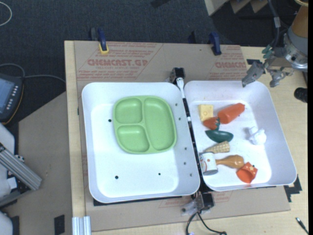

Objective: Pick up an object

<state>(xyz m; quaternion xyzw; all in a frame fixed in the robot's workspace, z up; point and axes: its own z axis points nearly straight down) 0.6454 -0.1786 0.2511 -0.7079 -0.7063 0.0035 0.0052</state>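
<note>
red toy point(247, 173) lies in right bin point(281, 146) | claw point(262, 75) spread open, empty, above bin's far corner | pick not yet begun

The scene was evenly and brightly lit from above, with soft, short shadows. The two white bins point(93, 131) were close to overexposed, their walls washed out with little surface detail. The dark carpet point(73, 9) kept a grainy texture. The picture was slightly soft overall, and the gripper point(264, 72) looked a little blurred near the right edge.
</note>
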